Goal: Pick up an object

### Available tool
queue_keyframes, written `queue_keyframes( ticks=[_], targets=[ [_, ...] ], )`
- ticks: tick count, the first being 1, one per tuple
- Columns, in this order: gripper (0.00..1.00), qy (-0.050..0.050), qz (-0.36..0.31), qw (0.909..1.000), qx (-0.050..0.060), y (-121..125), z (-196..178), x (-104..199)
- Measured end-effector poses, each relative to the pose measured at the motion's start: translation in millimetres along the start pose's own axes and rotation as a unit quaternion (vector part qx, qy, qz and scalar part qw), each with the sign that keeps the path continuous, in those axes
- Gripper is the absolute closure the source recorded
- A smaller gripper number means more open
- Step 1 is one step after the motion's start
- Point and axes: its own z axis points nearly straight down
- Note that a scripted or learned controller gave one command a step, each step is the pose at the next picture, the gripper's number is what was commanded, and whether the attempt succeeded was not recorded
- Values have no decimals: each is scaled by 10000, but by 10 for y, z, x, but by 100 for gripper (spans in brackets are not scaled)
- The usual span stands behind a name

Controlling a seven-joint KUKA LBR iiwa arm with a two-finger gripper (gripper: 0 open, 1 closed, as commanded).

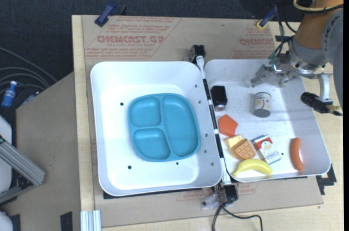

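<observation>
While the arm reaches in from the right, its fingers hang over the far part of the right bin, spread apart and released, with nothing between them. They sit above bare white floor near the bin's back wall, apart from every object below.

Nearest to them is a small grey can, standing upright just in front of the fingers toward the middle of the bin. To its left, close to the divide between the two bins, lies a small black block. Nearer the front, an orange wedge rests beside the divide, and in front of it sits a tan waffle-like piece. A yellow banana lies at the front edge of the bin, just beside the waffle piece. A little red and white box lies right of the waffle piece, and an orange sausage lies near the bin's right wall, well apart from the can.

The left bin carries a blue divided plate with three compartments, lying flat near its middle.

Both bins rest on a tabletop covered in brown cardboard with red lettering, and a blue clamp grips its far left corner.
</observation>
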Motion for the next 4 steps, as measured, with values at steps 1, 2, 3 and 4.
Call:
queue_keyframes(
  ticks=[1, 2, 3, 4],
  targets=[
    [0, -5, -1, 10000, 6, -5, 8, 589],
    [100, -22, -1, 10000, 2, -3, -97, 576],
    [0, -21, -1, 10000, 5, -4, -95, 578],
    [0, -12, 7, 10000, 10, -9, 12, 775]
  ],
)
